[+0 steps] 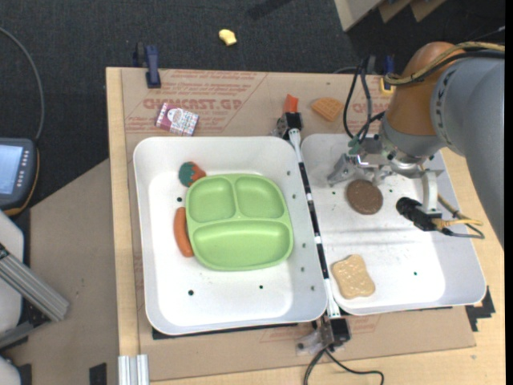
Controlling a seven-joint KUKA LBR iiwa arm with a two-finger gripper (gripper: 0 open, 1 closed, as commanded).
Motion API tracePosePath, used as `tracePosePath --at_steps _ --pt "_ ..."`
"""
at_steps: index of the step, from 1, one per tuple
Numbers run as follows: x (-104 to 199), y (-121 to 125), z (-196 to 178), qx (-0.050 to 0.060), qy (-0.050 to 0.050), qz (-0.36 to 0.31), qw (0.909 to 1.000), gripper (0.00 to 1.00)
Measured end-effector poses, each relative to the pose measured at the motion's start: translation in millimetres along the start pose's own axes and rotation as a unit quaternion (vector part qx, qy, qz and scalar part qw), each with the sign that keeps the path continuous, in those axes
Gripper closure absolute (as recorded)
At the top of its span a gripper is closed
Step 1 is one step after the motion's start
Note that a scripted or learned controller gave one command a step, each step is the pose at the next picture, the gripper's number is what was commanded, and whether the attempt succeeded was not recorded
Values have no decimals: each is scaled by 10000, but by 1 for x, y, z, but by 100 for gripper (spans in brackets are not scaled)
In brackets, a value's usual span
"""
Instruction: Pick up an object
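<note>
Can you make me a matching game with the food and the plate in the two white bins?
Things:
1. green divided plate
2. orange carrot
3. brown round patty
4. tan cracker

Places:
A. right bin, near its front edge
B. middle of the left bin
C. right bin, just below the gripper
D. against the plate's left side

Pairs: 1-B, 2-D, 3-C, 4-A

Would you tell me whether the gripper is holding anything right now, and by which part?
It cannot be told: the gripper sits just above the brown disc.

Grey arm [481, 111], orange band, black cables, metal claw [361, 164].
</note>
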State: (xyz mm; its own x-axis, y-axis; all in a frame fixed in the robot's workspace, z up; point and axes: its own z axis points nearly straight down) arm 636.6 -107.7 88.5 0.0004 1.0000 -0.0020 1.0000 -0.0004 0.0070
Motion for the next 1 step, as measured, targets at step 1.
tracePosePath --at_steps 1 --pt "-19 -32 0 -6 -1 6 10000 0"
